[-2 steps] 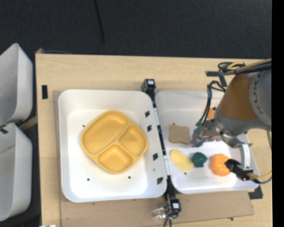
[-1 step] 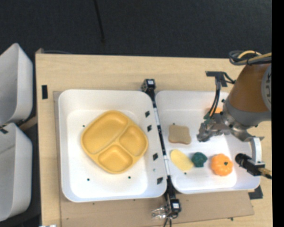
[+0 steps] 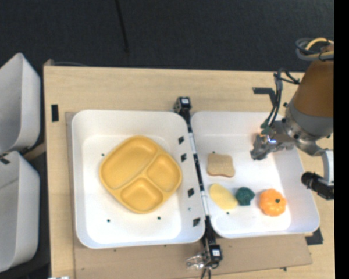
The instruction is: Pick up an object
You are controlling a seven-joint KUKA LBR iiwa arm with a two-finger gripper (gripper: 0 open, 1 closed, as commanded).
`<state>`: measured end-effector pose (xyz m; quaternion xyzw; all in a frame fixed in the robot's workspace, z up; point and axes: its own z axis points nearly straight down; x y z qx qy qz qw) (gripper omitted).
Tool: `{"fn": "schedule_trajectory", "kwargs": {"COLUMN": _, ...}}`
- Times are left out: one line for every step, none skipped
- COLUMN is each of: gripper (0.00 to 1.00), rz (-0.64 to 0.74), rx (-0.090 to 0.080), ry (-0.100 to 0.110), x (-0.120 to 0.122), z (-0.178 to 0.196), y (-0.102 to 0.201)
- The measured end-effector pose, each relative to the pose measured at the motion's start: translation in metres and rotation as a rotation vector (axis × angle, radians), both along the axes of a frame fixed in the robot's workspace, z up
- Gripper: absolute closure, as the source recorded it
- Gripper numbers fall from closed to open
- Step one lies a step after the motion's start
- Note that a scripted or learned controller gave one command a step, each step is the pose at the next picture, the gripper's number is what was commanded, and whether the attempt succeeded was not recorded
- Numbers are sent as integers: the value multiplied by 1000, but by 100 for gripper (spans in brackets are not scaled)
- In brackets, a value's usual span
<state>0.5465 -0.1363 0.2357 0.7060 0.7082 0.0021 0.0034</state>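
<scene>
Four small items lie in the right bin [image 3: 238, 124]: a tan slice of bread [image 3: 220, 165], a pale yellow lemon-like piece [image 3: 223, 196], a dark green lump [image 3: 244, 195] and an orange pumpkin-shaped piece [image 3: 272, 202]. My gripper [image 3: 260, 149] hangs over the right bin's upper right part, to the right of the bread and above the orange piece. Nothing shows between its tips.
The left bin [image 3: 87, 138] holds a yellow divided plate [image 3: 141, 173]. A black clip row [image 3: 191, 167] runs along the seam between the bins. The wooden bench [image 3: 134, 89] surrounds both bins, and white casings [image 3: 9, 106] stand at the far left.
</scene>
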Motion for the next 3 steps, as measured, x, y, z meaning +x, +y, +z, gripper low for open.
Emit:
{"fn": "schedule_trajectory", "kwargs": {"gripper": 100, "rz": 1, "rx": 1, "ry": 3, "x": 1, "z": 32, "y": -1}}
{"fn": "schedule_trajectory", "kwargs": {"gripper": 100, "rz": 2, "rx": 1, "ry": 6, "x": 6, "z": 18, "y": 51}}
{"fn": "schedule_trajectory", "kwargs": {"gripper": 100, "rz": 2, "rx": 2, "ry": 7, "x": 10, "z": 5, "y": 102}}
